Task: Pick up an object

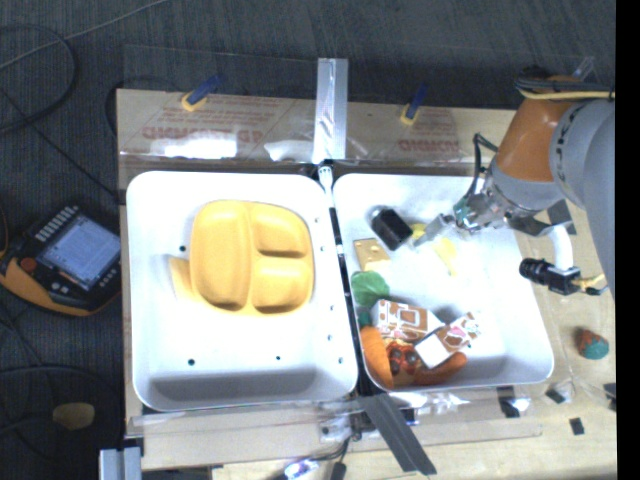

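Wooden bench point(150, 118), two white bins. Left bin point(150, 368): yellow divided tray point(250, 256). Right bin point(520, 348): black block point(391, 227), green item point(368, 288), orange toy point(415, 363) half buried under packets. Gripper point(470, 213) low in right bin, blurred; open or closed, can't tell.

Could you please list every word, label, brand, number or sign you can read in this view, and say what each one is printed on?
Nothing here can be read with confidence.
Red printing on the clear plastic sheet behind the bins: looks reversed and is too blurred to read.
Printed carton in the right bin: has a pattern, with any text too small to read.
Handheld device on the floor: its screen and keys are too small to read.
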Tool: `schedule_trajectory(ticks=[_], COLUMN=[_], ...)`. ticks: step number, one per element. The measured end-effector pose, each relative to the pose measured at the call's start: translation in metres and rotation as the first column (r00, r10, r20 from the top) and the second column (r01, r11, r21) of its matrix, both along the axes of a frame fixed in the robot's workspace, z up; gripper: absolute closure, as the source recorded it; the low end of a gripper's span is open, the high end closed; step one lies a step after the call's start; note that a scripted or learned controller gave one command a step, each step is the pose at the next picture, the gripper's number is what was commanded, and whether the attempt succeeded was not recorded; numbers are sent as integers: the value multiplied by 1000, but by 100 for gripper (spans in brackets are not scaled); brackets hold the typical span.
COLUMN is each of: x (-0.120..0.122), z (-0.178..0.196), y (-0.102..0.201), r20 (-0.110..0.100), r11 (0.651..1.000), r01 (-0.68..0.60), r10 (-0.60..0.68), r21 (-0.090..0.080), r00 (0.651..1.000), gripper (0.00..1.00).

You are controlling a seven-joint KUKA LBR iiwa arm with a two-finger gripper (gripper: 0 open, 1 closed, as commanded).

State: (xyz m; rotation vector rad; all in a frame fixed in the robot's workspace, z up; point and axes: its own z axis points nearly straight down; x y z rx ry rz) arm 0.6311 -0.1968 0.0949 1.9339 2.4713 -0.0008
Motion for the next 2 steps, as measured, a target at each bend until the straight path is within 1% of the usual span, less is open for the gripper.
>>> schedule_trajectory(ticks=[1,2], x=[1,4], z=[10,104], y=[0,-25], r20=[2,-1], r11=[1000,1000], r01=[0,-12], r10=[0,12], r21=[-1,0], r00=[1000,1000], gripper=[100,100])
